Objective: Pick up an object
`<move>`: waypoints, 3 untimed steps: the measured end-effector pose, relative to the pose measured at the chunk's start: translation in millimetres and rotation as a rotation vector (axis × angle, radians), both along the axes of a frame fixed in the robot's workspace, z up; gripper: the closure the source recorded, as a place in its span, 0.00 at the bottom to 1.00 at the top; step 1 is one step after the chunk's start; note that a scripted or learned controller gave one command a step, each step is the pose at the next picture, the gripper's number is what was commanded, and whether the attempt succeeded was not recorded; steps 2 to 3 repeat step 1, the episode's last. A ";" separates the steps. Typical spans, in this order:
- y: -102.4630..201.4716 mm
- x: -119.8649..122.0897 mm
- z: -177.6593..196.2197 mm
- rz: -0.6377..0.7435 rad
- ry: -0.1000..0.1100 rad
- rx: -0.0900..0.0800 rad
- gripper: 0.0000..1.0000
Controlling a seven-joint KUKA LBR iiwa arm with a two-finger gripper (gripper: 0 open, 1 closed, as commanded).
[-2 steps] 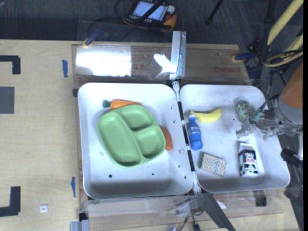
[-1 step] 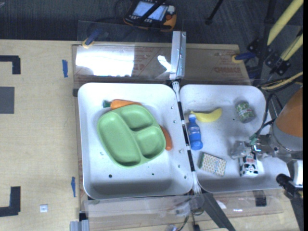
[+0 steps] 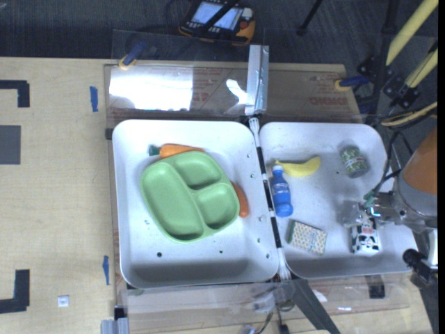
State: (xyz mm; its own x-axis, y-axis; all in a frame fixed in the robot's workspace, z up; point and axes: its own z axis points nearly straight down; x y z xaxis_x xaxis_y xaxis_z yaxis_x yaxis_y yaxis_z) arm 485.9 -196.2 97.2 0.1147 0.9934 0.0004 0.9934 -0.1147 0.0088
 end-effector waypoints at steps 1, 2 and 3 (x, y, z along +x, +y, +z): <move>52.1 36.5 79.2 0.034 0.009 0.001 1.00; 52.1 36.5 79.2 0.034 0.009 0.001 1.00; 52.1 36.5 79.2 0.034 0.009 0.001 1.00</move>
